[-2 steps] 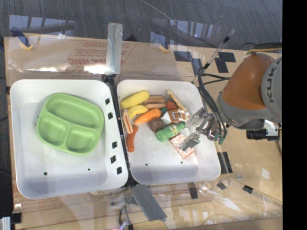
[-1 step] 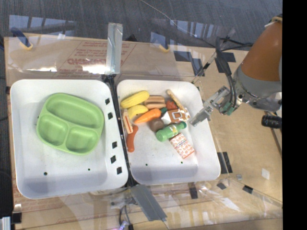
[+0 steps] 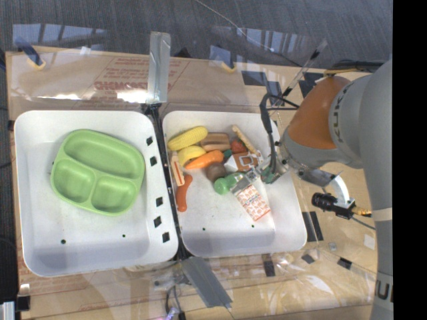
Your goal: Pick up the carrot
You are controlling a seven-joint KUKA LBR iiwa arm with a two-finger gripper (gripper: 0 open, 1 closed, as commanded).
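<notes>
The carrot is an orange, tapered toy lying in the upper middle of the right bin, between a yellow banana piece and a brown lump. My gripper hangs low over the right side of that bin, to the right of the carrot and apart from it. Its tip is beside a small framed piece and a green toy. The grey arm with its orange band covers the bin's right rim.
Around the carrot lie two yellow bananas, a hot dog, a green vegetable, a red-and-white packet and a red-orange stick by the left wall. The left bin holds a green divided plate.
</notes>
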